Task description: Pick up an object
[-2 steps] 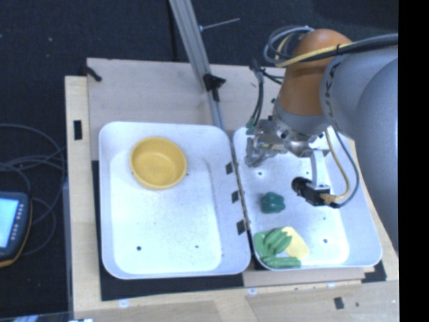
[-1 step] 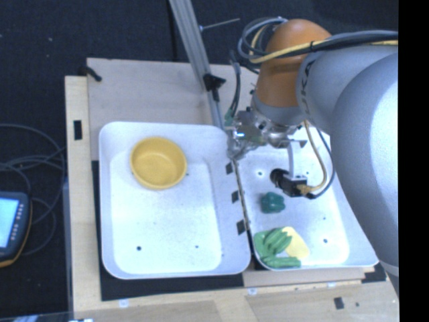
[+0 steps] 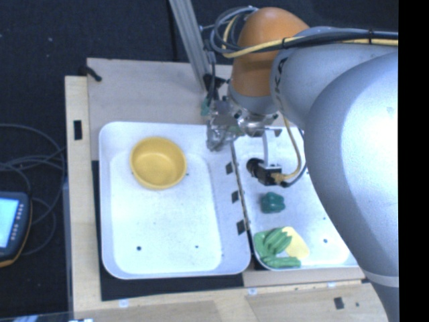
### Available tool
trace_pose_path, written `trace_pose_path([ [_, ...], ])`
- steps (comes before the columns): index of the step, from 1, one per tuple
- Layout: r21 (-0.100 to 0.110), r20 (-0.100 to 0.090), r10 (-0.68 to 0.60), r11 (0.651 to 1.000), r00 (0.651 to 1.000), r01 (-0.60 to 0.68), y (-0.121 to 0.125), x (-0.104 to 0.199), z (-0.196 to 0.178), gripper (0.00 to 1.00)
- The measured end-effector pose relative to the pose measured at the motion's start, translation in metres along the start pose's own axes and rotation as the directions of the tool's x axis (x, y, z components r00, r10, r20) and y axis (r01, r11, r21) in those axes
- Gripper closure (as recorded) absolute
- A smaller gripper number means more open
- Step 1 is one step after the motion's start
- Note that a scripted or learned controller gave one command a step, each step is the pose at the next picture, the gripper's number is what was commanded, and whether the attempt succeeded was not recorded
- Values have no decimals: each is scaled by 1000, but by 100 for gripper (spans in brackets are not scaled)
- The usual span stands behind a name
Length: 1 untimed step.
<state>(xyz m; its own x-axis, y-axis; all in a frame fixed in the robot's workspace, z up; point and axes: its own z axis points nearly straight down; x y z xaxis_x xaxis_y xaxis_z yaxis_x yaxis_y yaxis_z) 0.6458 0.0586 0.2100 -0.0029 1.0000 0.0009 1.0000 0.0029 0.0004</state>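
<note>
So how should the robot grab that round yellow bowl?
Probably by its rim. The round yellow bowl sits upright and open in the left white bin, so coming straight down, one finger inside and one outside the thin wall, looks best.

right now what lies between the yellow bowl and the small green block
The camera view shows bare white floor, then the divider, between the yellow bowl and small green block.

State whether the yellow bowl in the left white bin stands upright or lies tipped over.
Upright. The round yellow bowl sits in the left white bin with its open mouth facing up, its full rim and inner hollow visible from above.
</note>
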Motion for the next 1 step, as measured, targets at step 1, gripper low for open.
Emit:
trace_pose_path([
  [1, 0, 1, 3, 1000, 1000, -3, 0, -2, 0, 0],
])
